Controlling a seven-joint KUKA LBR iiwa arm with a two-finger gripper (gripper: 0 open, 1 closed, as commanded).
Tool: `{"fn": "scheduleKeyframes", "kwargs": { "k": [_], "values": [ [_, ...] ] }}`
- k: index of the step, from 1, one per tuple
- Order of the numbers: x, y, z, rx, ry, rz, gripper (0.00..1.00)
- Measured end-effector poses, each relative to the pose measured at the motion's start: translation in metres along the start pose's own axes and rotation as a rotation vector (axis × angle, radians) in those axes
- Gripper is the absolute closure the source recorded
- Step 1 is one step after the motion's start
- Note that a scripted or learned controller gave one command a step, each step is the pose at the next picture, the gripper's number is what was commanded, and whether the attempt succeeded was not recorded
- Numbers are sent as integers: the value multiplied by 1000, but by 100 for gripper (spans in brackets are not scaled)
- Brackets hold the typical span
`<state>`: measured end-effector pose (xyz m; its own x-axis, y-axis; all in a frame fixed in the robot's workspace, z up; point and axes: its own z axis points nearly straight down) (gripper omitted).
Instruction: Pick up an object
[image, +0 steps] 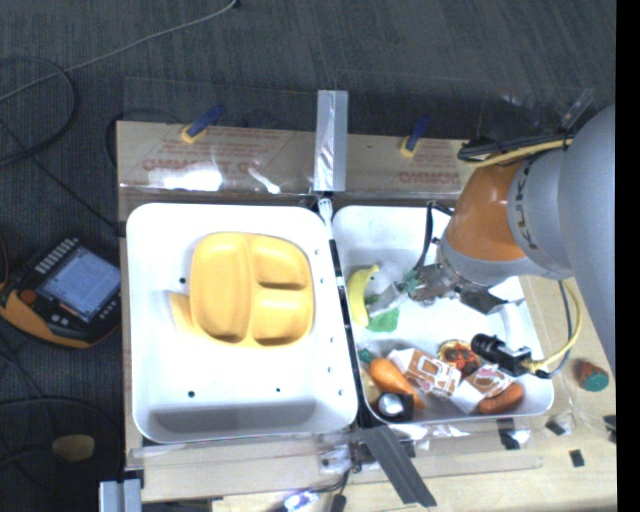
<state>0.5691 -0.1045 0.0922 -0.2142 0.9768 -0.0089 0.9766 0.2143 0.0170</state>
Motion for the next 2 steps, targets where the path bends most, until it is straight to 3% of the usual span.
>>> {"fn": "scheduleKeyframes", "kwargs": {
  "k": [1, 2],
  "values": [
    [-4, 31, -22, 18, 9, -9, 0],
    [-11, 20, 1, 5, 3, -37, 0]
  ]
}}
